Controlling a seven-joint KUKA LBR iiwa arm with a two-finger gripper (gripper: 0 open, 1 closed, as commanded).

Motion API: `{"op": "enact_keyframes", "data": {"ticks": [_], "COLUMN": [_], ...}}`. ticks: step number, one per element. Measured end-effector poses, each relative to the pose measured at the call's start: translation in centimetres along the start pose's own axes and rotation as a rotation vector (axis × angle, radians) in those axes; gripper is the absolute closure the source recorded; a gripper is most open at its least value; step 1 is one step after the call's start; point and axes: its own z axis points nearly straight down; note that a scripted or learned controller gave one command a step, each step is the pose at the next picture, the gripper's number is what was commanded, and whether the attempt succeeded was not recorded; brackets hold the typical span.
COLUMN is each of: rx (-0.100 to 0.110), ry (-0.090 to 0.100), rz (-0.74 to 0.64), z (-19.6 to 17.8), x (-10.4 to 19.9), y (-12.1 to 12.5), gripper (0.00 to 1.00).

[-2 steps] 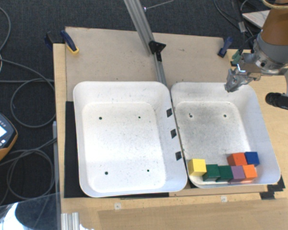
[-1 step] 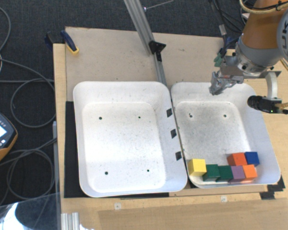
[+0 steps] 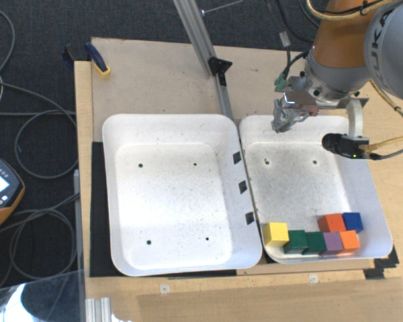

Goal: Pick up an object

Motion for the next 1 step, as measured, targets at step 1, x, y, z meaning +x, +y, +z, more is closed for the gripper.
{"op": "enact_keyframes", "data": {"ticks": [1], "rx": [0.0], "ry": [0.0], "rz": [0.0], "z": [-0.37], "x": [5.58], "y": [-0.54], "gripper": [1.0]}}
